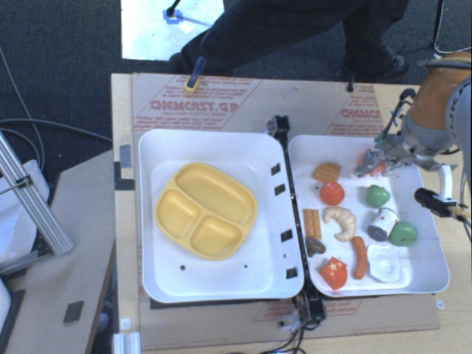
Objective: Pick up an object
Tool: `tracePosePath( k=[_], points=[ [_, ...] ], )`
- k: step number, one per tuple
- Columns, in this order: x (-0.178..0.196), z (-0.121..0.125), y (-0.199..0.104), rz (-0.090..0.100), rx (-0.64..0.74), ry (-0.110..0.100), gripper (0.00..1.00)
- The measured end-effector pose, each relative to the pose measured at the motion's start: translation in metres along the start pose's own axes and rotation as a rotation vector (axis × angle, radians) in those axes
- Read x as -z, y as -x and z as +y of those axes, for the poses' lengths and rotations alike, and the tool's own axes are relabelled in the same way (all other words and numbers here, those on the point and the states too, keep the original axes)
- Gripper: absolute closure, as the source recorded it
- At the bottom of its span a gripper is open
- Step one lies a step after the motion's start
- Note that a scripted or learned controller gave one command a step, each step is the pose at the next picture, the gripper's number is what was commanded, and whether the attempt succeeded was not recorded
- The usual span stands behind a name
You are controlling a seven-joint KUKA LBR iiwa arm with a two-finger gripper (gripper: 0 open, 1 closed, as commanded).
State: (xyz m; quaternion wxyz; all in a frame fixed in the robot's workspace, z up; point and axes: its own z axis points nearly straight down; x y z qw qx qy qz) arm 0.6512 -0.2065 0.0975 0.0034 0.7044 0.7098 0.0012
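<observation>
Camera view: end effector grip unclear, w/ tomato, green pepper nearby

the grey arm enters from the right edge, its orange band above the wrist — angled down and leftward. the hand hangs low at the arm's left end, its tip blurred.

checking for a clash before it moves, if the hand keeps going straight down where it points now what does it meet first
Most likely the small red-orange item at the hand near the right bin's far edge; it looks to sit right under the tips, though depth is hard to judge.
</observation>
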Motion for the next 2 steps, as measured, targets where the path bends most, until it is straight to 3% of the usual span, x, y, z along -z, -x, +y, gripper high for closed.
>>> tracePosePath(
  k=[1,2],
  points=[
    [-0.011,0.008,-0.07,0.001,-0.001,-0.028,1.0],
    [0.095,0.003,-0.148,0.006,0.005,0.007,1.0]
  ],
)
